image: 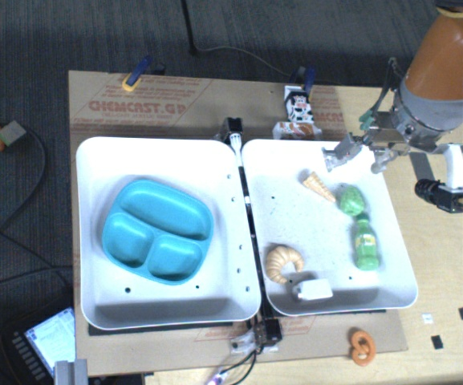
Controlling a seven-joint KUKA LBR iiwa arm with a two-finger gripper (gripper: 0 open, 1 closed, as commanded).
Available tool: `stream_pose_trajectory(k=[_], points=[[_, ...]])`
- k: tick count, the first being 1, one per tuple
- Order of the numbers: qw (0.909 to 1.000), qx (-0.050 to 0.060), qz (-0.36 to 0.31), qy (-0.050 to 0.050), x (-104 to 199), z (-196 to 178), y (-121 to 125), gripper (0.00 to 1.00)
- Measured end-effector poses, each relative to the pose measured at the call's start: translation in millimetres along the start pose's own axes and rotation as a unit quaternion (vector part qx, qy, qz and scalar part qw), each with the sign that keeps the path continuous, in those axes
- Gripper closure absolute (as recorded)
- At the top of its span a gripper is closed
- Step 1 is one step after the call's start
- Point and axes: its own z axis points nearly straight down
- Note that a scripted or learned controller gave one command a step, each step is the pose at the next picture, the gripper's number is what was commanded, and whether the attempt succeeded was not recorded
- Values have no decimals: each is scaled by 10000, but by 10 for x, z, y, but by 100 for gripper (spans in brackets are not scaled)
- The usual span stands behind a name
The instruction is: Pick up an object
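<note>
Objects for picking are found in the right bin (391, 283): a cone-shaped item (319, 187) toward 12 o'clock of the bin floor, a green round item (351, 200) just beside it at its 4 o'clock, a green bottle (366, 245) directly at 6 o'clock from the round item, a tan croissant-like piece (283, 263) toward 7 o'clock of the bin, and a white block (314, 289) touching or nearly touching the croissant-like piece at its 4 o'clock. All five are seen lying on the bin floor, none lifted.

The gripper (361, 154) is seen over the 1 o'clock corner of the right bin, near the rim, well apart from the croissant-like piece and the white block and nearer to the cone-shaped item. The jaws are seen spread apart, with nothing between them.

The left bin (103, 167) is occupied by a blue divided tray (157, 229), lying flat near the bin's centre.

On the worktop (440, 295), a small orange ring (363, 346) is noted outside the right bin at its 6 o'clock. A small black-and-white figure (298, 111) is noted at 12 o'clock, beyond the seam between the bins.
</note>
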Motion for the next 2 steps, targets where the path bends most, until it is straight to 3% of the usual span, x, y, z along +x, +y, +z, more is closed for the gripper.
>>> stream_pose_trajectory(k=[1,2], points=[[10000,19,5,4,-32,1716,2,0],[10000,-62,10,-19,127,1817,-618,0]])
